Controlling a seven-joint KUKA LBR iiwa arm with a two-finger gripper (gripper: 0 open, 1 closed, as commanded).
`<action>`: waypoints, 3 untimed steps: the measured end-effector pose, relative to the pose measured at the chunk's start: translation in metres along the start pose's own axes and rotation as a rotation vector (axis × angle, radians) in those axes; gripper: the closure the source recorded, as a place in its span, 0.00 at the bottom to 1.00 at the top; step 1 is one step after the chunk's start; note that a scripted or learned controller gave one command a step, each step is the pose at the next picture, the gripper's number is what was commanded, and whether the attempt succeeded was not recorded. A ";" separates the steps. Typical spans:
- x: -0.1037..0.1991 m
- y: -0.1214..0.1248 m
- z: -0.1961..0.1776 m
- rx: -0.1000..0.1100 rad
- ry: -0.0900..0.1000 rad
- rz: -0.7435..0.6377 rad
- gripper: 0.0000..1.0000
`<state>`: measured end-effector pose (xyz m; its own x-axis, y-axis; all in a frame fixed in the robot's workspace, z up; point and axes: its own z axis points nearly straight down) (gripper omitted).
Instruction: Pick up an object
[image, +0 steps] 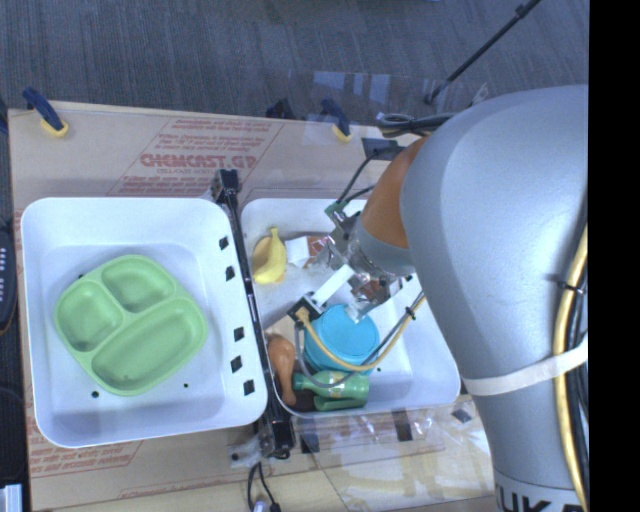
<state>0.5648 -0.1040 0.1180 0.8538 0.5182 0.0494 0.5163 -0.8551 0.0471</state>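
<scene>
The big grey arm (510, 270) fills the right side, bent down over the right bin (425, 375), orange band showing just above the wrist. Beside it the left bin (45, 300) carries a green divided plate (130, 322), lying flat and well apart from the action. Down in the right bin, things are crowded: a blue bowl (342, 335) sits near the middle, a yellow banana-like toy (268, 256) lies toward the dividing wall, a green bottle-shaped piece (335, 388) rests on its side at the near edge, touching an orange-brown item (282, 358). The gripper (352, 268) hangs low just above the blue bowl, but the wrist hardware hides its tips, so I cannot tell whether it is spread or closed. Nothing looks lifted yet; by my reckoning the pick is not done, and the grasp and raise both remain.
</scene>
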 end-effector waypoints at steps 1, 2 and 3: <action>0.055 0.040 0.006 0.026 -0.044 0.051 0.00; 0.022 0.011 0.000 0.021 -0.023 0.081 0.00; -0.024 0.002 -0.002 0.003 0.004 0.318 0.00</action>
<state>0.5452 -0.1177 0.1189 0.9721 0.2253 0.0650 0.2240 -0.9742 0.0262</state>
